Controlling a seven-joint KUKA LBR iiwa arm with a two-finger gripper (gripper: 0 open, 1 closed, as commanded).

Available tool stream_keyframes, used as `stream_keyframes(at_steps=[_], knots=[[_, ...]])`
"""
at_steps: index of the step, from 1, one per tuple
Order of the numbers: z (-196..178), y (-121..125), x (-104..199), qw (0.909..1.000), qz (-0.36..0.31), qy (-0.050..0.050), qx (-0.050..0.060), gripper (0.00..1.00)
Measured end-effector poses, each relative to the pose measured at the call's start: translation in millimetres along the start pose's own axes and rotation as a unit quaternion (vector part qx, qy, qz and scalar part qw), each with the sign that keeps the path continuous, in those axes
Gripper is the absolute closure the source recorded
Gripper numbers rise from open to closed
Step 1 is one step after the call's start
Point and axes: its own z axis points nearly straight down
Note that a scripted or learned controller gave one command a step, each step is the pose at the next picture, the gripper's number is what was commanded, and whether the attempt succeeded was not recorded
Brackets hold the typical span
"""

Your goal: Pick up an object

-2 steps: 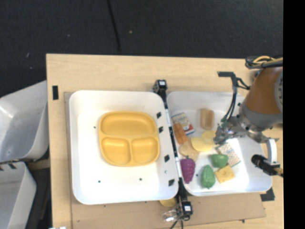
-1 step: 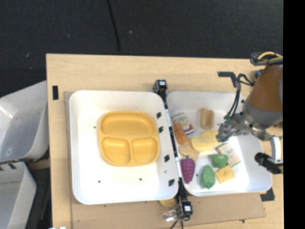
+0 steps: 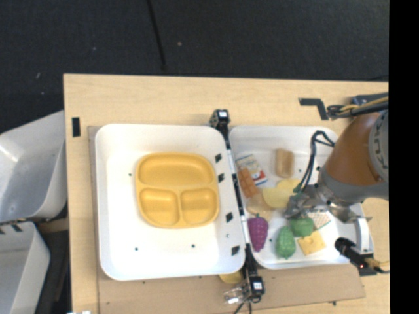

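Arm [image 3: 357, 156] reaches low into right bin [image 3: 275, 136]; gripper [image 3: 300, 208] sits among toy food, grip state cannot be told from overhead view. Green item [image 3: 302, 227] lies directly under gripper, second green piece [image 3: 285, 242] just below-left, yellow wedge [image 3: 311, 243] just below. Purple grapes [image 3: 258, 232] left of gripper, tan block [image 3: 283, 163] above. Yellow divided plate [image 3: 177, 190] well left, in left bin [image 3: 118, 254].

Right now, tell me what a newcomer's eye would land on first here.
The yellow divided tray lies alone in the left bin. The right bin is crowded with toy food, such as purple grapes, and the orange-banded arm reaches down into it.
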Motion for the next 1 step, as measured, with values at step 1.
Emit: stream_keyframes(at_steps=[1], knots=[[-2.7, -10.8, 17.6, 1.0000, 0.000, -0.001, -0.002, 1.00]])
